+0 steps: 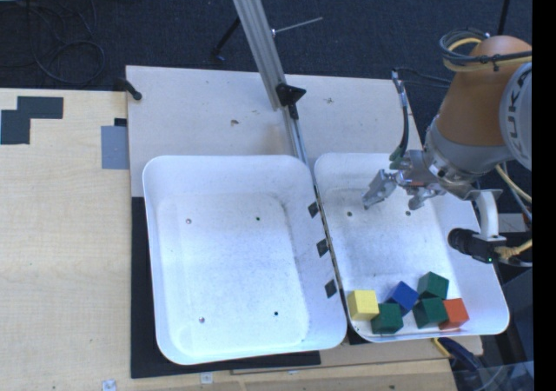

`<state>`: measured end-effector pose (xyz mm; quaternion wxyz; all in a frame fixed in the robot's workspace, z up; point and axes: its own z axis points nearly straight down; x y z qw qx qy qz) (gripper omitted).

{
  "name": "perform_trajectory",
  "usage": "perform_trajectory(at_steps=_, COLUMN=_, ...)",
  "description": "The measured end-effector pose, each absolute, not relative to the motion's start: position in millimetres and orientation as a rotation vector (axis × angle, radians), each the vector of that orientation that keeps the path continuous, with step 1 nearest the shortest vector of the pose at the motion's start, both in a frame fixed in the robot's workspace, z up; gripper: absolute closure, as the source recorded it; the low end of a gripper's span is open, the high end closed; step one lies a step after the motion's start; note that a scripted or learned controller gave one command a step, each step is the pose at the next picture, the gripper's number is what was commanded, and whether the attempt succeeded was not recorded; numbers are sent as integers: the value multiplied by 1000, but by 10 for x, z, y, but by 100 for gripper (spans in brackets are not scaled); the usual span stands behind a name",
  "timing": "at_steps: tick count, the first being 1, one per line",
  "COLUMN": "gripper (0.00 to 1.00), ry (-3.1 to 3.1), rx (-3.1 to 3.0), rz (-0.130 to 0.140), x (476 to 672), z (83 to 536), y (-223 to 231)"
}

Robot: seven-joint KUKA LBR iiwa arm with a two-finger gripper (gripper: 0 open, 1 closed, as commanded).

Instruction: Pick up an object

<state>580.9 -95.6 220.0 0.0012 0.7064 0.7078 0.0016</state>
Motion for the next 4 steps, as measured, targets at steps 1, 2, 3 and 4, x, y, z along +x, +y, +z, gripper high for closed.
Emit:
perform_trajectory(at_steps=1, gripper=0, ry=2222, rx=2228, rz=-3, x=5302, z=2390, y=-868)
perform_trajectory(at_steps=2, gripper=0, ry=2214, rx=2226, rz=-4, x=5537, z=2443, y=-1676)
perform_trajectory(at_steps=3, gripper=0, ry=2229, rx=2225, rz=-6, x=5773, z=1696, y=-1529)
perform_trajectory(at_steps=4, gripper=0, ry=2225, rx=2217, rz=0, x=5925, z=892, y=-1526)
